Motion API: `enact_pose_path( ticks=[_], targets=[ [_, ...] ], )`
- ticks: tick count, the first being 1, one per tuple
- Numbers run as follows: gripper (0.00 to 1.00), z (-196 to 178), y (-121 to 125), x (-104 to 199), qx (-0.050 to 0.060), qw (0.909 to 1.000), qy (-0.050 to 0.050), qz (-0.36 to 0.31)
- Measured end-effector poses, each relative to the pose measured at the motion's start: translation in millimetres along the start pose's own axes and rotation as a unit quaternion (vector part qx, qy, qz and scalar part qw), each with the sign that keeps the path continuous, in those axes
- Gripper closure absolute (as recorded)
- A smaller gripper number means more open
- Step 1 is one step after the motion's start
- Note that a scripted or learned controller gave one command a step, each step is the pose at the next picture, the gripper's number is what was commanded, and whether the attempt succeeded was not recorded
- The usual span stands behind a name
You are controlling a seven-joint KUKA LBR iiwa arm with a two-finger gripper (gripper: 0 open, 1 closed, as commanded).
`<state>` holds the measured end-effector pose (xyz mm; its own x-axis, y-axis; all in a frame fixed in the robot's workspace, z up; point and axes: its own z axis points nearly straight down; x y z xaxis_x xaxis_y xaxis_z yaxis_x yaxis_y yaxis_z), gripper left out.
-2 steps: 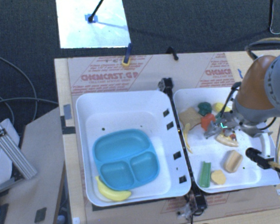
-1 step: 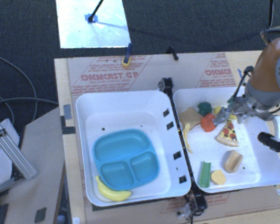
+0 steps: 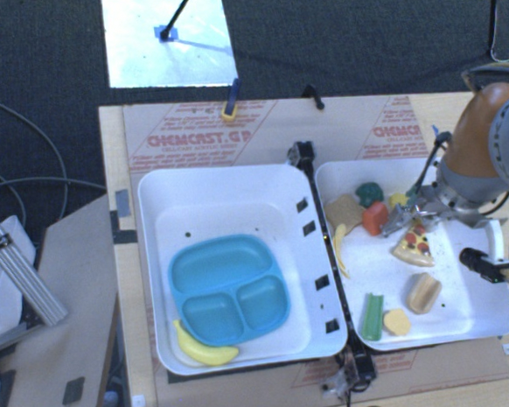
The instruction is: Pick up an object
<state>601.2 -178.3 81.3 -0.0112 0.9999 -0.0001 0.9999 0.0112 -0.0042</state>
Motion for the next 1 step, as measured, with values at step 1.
enact_pose_path(
  ticks=[1],
  targets=[
    [0.00, -1.1, 19.8, 6.5, -0.002, 1.0000, 0.000, -0.001]
  ],
)
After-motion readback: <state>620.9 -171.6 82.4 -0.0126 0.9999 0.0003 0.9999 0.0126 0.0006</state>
